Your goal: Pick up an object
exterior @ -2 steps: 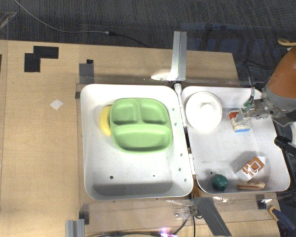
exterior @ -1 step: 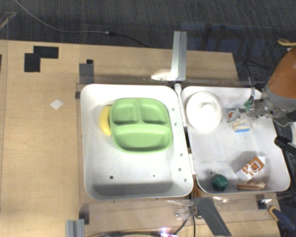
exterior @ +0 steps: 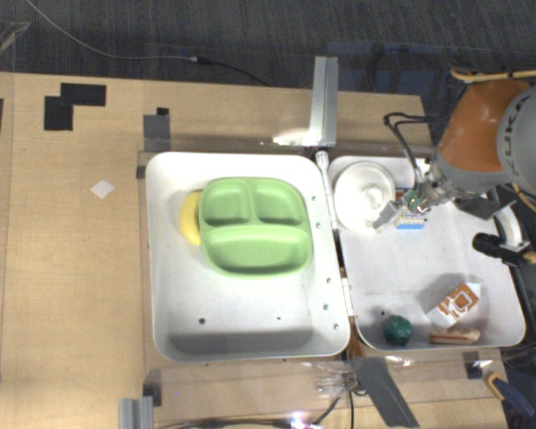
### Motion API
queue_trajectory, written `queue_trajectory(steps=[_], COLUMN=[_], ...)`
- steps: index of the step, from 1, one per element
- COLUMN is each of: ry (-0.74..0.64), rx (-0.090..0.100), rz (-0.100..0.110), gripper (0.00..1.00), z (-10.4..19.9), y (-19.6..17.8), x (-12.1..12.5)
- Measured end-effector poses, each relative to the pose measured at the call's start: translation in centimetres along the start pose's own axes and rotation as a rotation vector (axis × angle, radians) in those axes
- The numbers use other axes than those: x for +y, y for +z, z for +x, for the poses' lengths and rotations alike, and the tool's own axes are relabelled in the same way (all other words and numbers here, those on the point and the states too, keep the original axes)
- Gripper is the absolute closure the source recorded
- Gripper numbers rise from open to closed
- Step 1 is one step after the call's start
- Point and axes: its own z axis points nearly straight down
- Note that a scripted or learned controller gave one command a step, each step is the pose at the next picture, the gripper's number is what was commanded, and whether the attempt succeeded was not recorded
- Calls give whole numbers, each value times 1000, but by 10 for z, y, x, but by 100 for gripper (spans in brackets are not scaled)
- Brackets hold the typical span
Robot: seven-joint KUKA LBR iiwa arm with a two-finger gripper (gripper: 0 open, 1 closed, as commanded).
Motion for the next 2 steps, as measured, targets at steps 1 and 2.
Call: queue_trajectory(steps=[1,2], ry=[-240,-208], rx=[16,4], rz=[12,1], gripper=[0,0], z=[-39,-20], y=[-50,2], x=[-1,-7])
